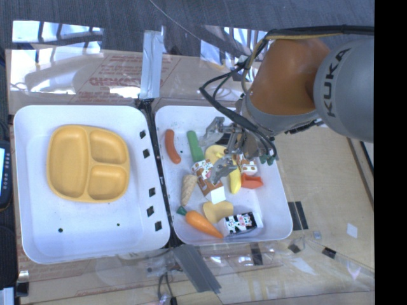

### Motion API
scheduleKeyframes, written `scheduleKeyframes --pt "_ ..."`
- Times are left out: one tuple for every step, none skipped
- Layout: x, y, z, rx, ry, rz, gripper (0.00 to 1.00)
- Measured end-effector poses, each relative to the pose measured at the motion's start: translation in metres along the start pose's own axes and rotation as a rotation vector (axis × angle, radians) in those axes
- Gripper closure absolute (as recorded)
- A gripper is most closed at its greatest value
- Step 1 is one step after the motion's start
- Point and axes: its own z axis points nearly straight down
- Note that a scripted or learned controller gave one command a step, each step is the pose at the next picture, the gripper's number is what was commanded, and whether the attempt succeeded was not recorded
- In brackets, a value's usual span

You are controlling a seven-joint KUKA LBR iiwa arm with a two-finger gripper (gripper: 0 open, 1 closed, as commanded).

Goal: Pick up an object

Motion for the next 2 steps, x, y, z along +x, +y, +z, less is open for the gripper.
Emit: scheduleKeyframes --pt "-0.023 -0.001 0.123 0.001 -0.011 -0.038 0.00" --pt "0.041 -0.023 0.134 -0.001 0.002 0.161 0.00"
